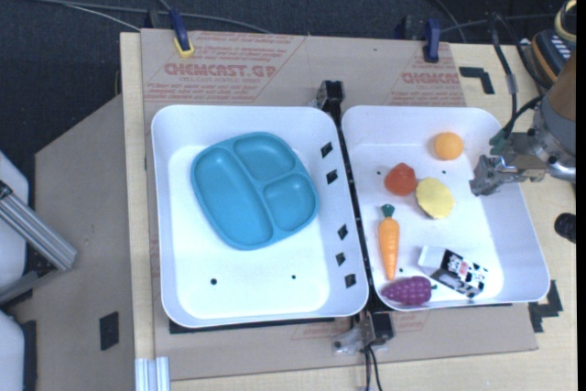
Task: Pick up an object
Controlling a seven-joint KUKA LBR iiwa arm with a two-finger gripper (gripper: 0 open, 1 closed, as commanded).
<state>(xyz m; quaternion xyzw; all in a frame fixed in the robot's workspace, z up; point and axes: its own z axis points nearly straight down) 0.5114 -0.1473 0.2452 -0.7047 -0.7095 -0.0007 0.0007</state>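
The right bin (526, 233) holds several toy foods. An orange ball (448, 146) lies at the back, with a red fruit (400, 179) and a yellow lemon (435, 198) in the middle. A carrot (389, 240) lies along the left wall and purple grapes (406, 291) sit at the front. A small white and black box (455, 269) lies at the front right. My gripper (485, 177) hangs over the bin's right side, just right of the lemon and below the orange ball, with nothing seen in it.
The left bin (174, 224) holds a blue divided plate (254, 189). A black divider with clips (343, 197) runs between the bins. Clamps (181, 38) pin the cardboard sheet at the back. Cables trail behind the bench.
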